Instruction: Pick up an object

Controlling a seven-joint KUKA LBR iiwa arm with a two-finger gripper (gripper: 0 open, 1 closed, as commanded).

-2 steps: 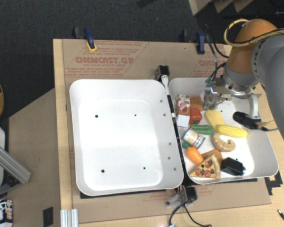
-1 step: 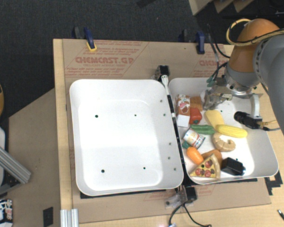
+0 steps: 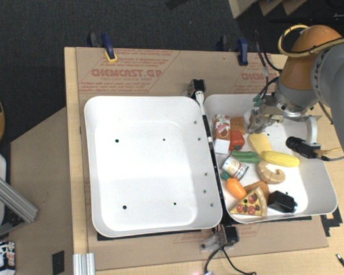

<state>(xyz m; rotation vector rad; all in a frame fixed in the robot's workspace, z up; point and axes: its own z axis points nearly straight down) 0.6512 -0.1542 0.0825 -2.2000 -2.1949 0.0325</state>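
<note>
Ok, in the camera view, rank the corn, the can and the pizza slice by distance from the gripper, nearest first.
Measured from the gripper, at the right bin's upper part:
1. Corn, just below it, toward the bin's right side.
2. Can, mid-bin, near the left wall.
3. Pizza slice, at the bin's near edge.

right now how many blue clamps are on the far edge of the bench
2. One blue clamp sits at the far edge above the left bin; the other blue clamp sits above the right bin. The arm could hide more further right.
</note>
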